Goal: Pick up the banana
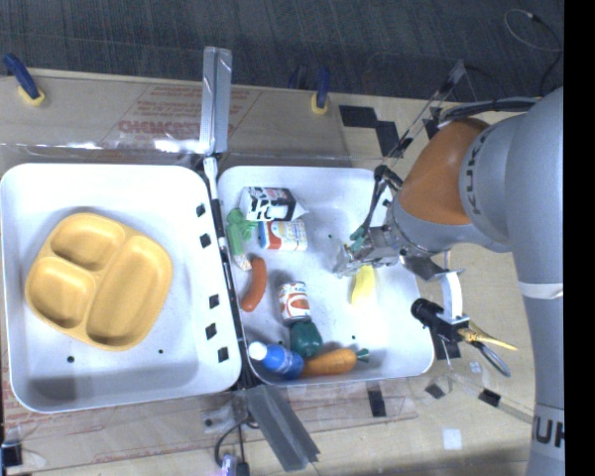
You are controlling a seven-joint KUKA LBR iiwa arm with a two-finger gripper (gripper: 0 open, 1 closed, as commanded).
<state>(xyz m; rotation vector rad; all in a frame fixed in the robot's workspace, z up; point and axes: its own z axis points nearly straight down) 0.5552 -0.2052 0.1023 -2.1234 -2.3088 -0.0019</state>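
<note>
My fingers [360,256] are low in the right bin [402,360], right at the top end of the banana [363,285]. They look tiny & blurry here, so I can't tell if they're apart or squeezed, or if they've got the banana.

The banana lies on the bin floor, right side, away from the other stuff. It's small & yellow. Its long way runs up-down in the pic, top end tipped a bit toward my fingers.

I think it's light, prob a toy, smooth & a bit slippy. Best to pinch it across the middle, the skinny way, so it won't spin.

To the left are a sausage [254,284], a can [295,301], a carrot [329,363] & a milk box [270,204]. The left bin [20,365] has a yellow tray [97,278].
</note>
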